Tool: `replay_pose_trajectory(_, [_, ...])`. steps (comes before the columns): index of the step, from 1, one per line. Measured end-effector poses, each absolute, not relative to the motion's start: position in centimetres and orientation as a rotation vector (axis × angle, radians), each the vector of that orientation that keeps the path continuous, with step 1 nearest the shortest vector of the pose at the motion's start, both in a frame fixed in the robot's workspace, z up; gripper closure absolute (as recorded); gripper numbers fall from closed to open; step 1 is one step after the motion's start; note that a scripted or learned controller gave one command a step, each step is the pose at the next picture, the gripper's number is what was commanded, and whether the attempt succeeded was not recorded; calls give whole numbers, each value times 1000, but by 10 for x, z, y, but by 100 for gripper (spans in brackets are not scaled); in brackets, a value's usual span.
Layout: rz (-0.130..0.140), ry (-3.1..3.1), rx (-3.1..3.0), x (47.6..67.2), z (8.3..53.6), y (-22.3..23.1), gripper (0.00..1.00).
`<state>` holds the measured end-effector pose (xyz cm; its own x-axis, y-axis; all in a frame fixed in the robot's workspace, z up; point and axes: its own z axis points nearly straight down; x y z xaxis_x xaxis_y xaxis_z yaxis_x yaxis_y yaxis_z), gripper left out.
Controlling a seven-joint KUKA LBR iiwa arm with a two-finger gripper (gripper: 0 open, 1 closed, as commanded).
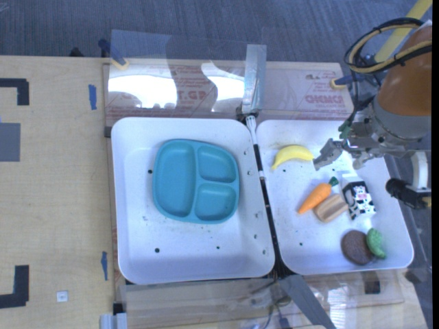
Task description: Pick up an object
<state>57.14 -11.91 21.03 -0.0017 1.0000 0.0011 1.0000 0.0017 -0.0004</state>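
My gripper [343, 157] hangs over the back of the right bin [295, 252], open, with nothing between its fingers. A yellow banana [293, 155] lies just left of its left finger [325, 155]. Below the gripper sit an orange carrot [315, 197], a tan roll [330, 208] and a black-and-white cow toy [358, 201]. Near the bin's front right corner a brown round piece [355, 247] lies beside a green piece [376, 242].
The left bin [130, 238] holds a blue divided plate [195, 181]. A clear plastic wall and a metal post [254, 77] stand behind the bins. The arm's orange band and cables [405, 81] crowd the right bin's back right corner.
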Motion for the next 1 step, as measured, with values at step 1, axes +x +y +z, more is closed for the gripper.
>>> replay_pose_trajectory(1, [-7,-2425,-2007,576,88,-154,0])
